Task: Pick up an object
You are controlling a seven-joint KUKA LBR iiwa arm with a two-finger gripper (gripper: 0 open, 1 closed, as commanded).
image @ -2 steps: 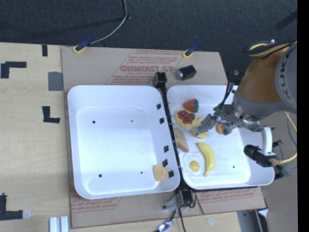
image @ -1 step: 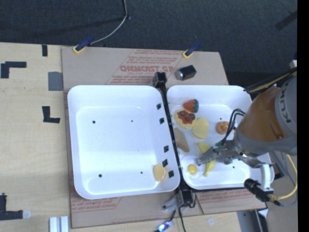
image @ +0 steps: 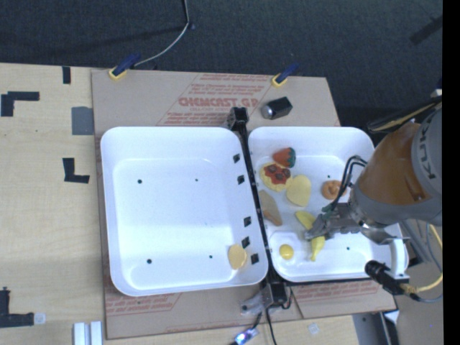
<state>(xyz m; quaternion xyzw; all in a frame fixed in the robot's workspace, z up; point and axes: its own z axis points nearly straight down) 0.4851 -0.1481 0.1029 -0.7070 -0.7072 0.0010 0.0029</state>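
While the fingers [image: 317,234] pinch one yellow piece [image: 316,246], one tan piece [image: 236,256] sits apart.

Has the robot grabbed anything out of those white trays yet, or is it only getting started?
Nothing looks lifted yet. The gripper is down in the right tray, at a yellow toy, but whether it grips it is unclear. The strawberry, the yellow ball and the other pieces lie loose. Gripping and lifting remain.

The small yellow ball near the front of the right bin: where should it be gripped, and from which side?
Grip the yellow ball across its middle, coming straight down from above. It is round, so any finger line works, and it lies apart from the bin wall and the yellow piece.
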